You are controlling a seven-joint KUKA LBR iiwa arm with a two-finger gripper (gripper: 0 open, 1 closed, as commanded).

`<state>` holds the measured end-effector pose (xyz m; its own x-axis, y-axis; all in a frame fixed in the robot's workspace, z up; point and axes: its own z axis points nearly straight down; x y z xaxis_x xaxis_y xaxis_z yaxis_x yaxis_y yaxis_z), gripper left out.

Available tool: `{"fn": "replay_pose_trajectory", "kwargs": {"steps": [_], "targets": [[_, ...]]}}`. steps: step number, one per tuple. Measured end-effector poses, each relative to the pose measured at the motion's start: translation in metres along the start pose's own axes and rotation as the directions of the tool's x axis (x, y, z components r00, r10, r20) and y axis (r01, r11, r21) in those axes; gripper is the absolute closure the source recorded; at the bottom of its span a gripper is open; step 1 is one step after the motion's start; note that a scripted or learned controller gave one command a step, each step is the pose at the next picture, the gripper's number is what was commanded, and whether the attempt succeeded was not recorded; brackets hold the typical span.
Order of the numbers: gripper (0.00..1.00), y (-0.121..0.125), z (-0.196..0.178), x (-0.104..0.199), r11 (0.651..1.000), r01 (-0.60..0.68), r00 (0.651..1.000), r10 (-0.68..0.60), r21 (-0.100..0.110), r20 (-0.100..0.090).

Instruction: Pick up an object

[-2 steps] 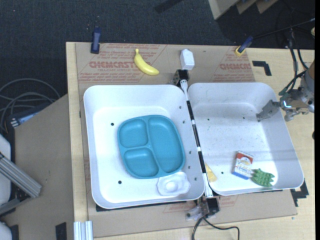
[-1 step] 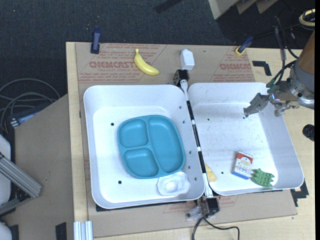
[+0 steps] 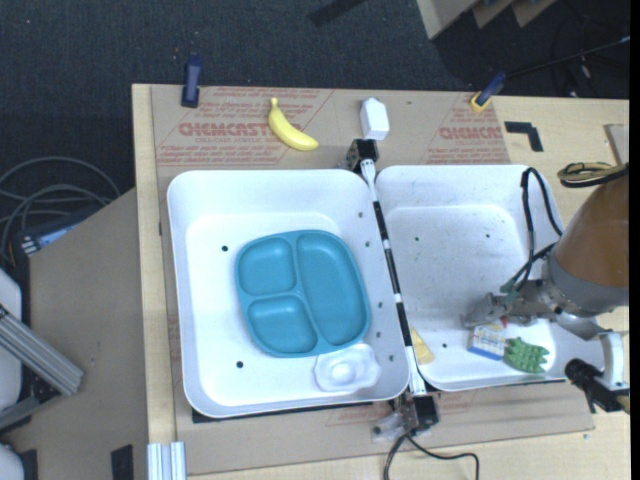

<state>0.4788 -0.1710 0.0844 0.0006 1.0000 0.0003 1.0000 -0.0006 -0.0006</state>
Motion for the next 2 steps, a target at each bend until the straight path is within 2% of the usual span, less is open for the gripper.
{"fn": "replay_pose_trajectory", "kwargs": {"steps": [1, 2], "targets": [[0.0, 0.018, -0.1, -0.031, 1.0, 0.0, 1.0, 0.0, -0.004, 0.003], [0.0, 0.025, -0.058, 0.027, 1.0, 0.002, 1.0, -0.002, 0.001, -0.001]]}}
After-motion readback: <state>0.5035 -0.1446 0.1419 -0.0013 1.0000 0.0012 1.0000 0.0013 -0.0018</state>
